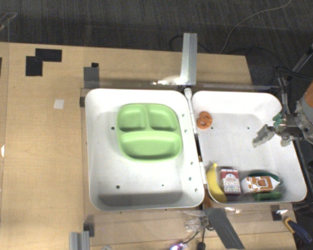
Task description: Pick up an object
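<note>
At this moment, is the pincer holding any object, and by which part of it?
Nothing is held. The pincer hangs over bare floor of the right bin, apart from the orange ball and the cartons.

Light falls evenly from overhead and the two white bins (pixel 146 191) glare bright, nearly washed out, while the carpet toward twelve o'clock stays dim. Shadows are soft, with a grey one pooled along the left bin's six o'clock wall. The hand (pixel 271 132) looks slightly blurred.

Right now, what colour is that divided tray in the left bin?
Light green; the divided tray shows plainly in the overhead camera view.
</note>
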{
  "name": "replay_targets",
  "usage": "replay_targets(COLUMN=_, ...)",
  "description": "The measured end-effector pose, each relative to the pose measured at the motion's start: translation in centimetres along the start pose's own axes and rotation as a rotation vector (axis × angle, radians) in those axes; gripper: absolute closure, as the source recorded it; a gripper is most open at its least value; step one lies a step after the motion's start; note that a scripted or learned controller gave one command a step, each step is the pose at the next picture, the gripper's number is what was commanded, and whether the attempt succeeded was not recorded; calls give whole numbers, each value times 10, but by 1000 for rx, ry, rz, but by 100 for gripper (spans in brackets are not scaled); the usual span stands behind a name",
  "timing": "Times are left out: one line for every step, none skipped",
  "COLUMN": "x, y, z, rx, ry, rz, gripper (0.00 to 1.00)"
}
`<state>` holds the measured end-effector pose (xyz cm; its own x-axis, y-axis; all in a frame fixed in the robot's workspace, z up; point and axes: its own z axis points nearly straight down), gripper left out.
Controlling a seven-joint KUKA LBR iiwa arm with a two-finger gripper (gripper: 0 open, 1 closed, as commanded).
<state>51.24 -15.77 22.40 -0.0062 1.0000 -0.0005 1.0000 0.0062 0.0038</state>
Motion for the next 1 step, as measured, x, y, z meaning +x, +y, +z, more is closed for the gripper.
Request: replay_targets(x=-46, y=12, z=-32, rx=-3, ry=-2, rz=39, gripper=0)
